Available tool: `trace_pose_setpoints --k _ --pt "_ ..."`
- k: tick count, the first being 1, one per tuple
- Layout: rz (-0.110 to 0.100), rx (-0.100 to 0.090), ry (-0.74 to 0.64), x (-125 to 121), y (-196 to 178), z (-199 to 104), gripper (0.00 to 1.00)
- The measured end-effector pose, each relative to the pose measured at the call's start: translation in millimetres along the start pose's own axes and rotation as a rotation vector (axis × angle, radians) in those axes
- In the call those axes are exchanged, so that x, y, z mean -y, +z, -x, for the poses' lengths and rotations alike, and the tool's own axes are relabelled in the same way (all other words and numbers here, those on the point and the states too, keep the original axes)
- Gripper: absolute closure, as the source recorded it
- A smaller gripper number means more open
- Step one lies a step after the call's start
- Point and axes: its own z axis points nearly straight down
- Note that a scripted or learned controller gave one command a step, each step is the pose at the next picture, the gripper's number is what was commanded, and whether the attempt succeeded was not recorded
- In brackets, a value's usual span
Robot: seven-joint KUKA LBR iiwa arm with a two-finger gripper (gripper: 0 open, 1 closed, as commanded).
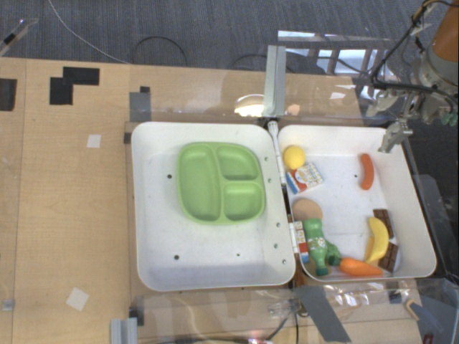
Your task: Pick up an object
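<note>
The right white bin (pixel 423 213) holds the likely targets: a red-orange toy sausage (pixel 366 170) near its far right wall, a yellow plastic banana (pixel 377 239) and an orange carrot (pixel 361 267) crowded at the near corner. The gripper (pixel 393 136) hovers at the bin's far right rim, beside the sausage; whether it is parted I cannot tell. Descending here risks striking the rim, and the smooth, rounded sausage could roll away

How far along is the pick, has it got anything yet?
Nothing looks picked yet. The tool hangs at the far right corner of the right bin, nothing visibly in it. The hot dog, banana, carrot, lemon and green bottle lie in that bin. Left: descend, grasp, lift.
</note>
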Motion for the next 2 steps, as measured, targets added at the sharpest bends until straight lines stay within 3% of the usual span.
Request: trace_pose_setpoints --k 1,2 --pt "0.003 -0.012 0.048 19.8 132.6 3.0 0.00" --pt "0.000 -0.020 0.234 22.2 174.3 -0.2 0.00"
